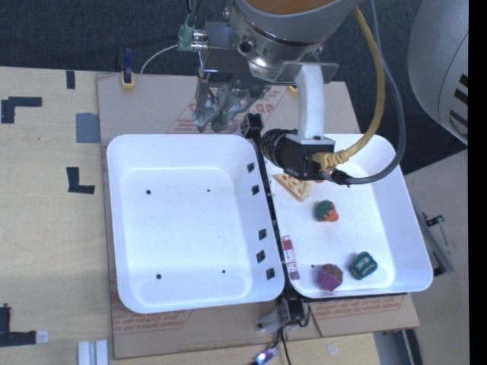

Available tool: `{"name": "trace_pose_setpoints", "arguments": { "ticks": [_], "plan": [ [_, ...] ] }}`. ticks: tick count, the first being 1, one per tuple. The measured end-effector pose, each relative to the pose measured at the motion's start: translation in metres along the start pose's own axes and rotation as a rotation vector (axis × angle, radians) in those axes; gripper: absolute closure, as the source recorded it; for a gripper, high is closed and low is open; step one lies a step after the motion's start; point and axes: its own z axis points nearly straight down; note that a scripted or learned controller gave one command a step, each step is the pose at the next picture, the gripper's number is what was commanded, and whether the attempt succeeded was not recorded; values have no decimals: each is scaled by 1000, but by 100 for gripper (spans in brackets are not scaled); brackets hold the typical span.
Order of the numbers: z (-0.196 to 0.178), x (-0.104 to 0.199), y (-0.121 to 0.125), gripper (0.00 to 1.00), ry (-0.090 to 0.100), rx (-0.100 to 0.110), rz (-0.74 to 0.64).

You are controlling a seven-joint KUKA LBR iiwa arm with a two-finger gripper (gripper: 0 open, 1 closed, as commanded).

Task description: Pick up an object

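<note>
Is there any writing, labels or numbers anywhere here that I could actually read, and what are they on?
None can be read.
Red print on the cardboard under the bins: too blurred to read.
Small red and white tag on the divider between the bins: marks too small to make out.
Toys in the right bin: no lettering visible.

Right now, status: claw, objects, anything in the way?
Claw above the left bin's far rim, holding nothing seen. Four small objects in right bin: cracker, orange-green toy, purple lump, teal piece.

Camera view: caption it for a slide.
KUKA arm's pincer hangs above the bins' back edge; four small objects lie in the right bin.
</note>
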Motion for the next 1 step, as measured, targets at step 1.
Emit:
{"name": "trace_pose_setpoints", "arguments": {
  "ticks": [1],
  "plan": [
    [-10,1,0,100,0,1,-2]
  ]
}}
